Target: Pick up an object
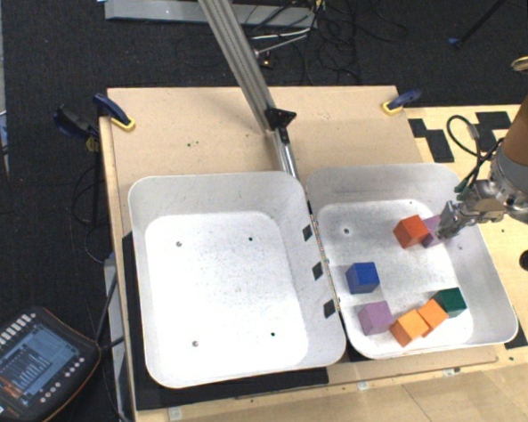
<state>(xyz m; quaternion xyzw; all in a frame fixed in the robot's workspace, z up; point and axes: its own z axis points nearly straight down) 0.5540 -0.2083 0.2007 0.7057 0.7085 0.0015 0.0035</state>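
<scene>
The right bin (481, 264) holds several small blocks. An orange cube (411, 230) lies in its upper part, with a purple block (432, 230) touching its right side. My gripper (449, 222) reaches in from the right and sits low, right against that purple block, partly covering it. A blue cube (363, 276) rests near the bin's middle left. Along the near side lie a purple cube (374, 317), a second orange cube (410, 324) and a green cube (450, 303), the last two touching.
The left bin (156, 203) sits beside the right one, their rims meeting at the centre. A slanted metal pole (247, 73) comes down to the far rims. Blue-and-yellow clamps (115, 112) (400, 102) hold the board's far corners.
</scene>
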